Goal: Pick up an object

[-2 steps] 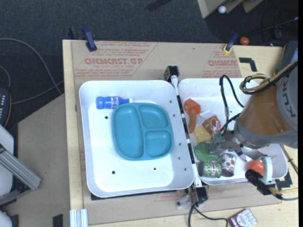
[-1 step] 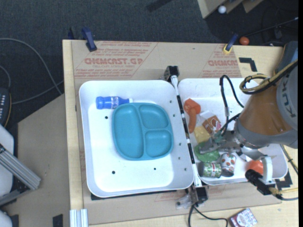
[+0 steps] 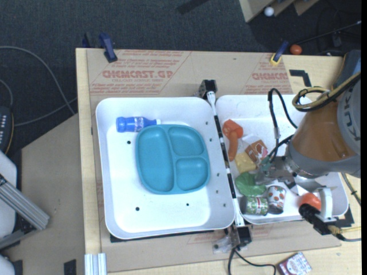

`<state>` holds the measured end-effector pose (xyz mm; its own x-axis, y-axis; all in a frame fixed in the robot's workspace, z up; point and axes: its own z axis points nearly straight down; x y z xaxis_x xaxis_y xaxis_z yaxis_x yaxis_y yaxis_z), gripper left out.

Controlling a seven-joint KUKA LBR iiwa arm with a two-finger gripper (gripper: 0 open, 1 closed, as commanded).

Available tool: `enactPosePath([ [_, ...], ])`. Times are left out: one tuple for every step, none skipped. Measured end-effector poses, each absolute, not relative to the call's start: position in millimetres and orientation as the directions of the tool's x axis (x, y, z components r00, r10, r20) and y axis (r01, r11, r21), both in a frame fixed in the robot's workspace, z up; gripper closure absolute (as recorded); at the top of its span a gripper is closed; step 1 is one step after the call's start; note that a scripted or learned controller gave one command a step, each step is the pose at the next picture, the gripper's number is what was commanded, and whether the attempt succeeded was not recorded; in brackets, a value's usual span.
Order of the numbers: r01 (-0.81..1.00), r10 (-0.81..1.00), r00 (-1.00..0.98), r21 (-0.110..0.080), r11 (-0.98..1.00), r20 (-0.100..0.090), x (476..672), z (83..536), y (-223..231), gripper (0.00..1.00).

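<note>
Jaws (image 3: 268, 175) low in right bin (image 3: 252, 105), over green item (image 3: 248, 183) among piled objects; opening and grip: cannot tell, arm masks it. Likely descent for grasp. Blue tray (image 3: 172, 157), bottle (image 3: 133, 124) in left bin (image 3: 114, 171).

Over in the left bin (image 3: 114, 211), a teal divided plate (image 3: 172, 157) lies flat near the middle, and a small blue bottle (image 3: 135, 123) lies on its side just beside the plate's far-left corner. Two blue clamps (image 3: 106, 46) grip the bench's (image 3: 86, 171) far edge, one at the left corner and one (image 3: 279, 52) further right. A red-and-white packet (image 3: 294, 264) sits at the near edge.
</note>
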<state>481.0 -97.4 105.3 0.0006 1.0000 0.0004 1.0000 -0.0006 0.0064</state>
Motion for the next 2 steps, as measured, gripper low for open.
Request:
enactPosePath([
  [1.000,1.000,0.001,0.006,-0.001,0.001,481.0,105,-97,0.00],
  [1.000,1.000,0.000,0.000,0.000,-0.001,532.1,84,-112,0.00],
])
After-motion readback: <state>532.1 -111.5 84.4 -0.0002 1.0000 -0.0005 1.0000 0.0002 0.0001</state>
